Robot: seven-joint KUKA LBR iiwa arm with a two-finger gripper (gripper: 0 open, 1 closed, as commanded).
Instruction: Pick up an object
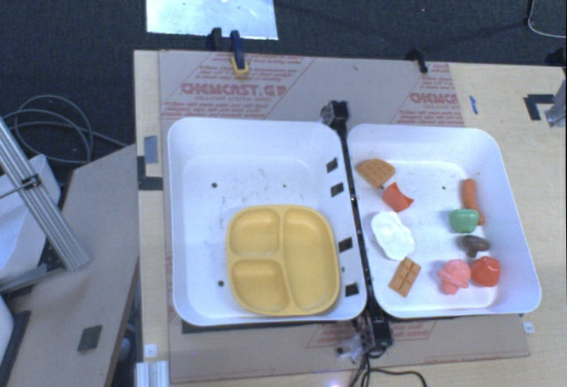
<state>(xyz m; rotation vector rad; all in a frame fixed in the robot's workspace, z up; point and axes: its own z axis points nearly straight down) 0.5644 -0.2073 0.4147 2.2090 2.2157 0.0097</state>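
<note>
Toys of play food lie scattered in the right bin (pixel 509 199), and any one of them would serve. A waffle (pixel 375 171) sits near the back left corner, with a red piece (pixel 397 197) just in front of it, then a white blob (pixel 392 236) and a brown wafer (pixel 405 275) nearer the front. Along the right side run a sausage (pixel 469 193), a green piece (pixel 463 220), a brown mushroom (pixel 473 243), a tomato (pixel 485 270) and a pink piece (pixel 454 276), packed close together. The left bin (pixel 190 199) holds a yellow tray (pixel 283 258)

All look like light, hard, smooth plastic, so they are likely to slip or skid under a poor pinch. The red piece stands apart from its neighbours and looks chunky enough to grip across its narrow sides. The flat wafer and waffle offer little height to catch. The crowded right-hand group risks knocking neighbours

Whether the jaws are open or closed, I cannot tell
</note>
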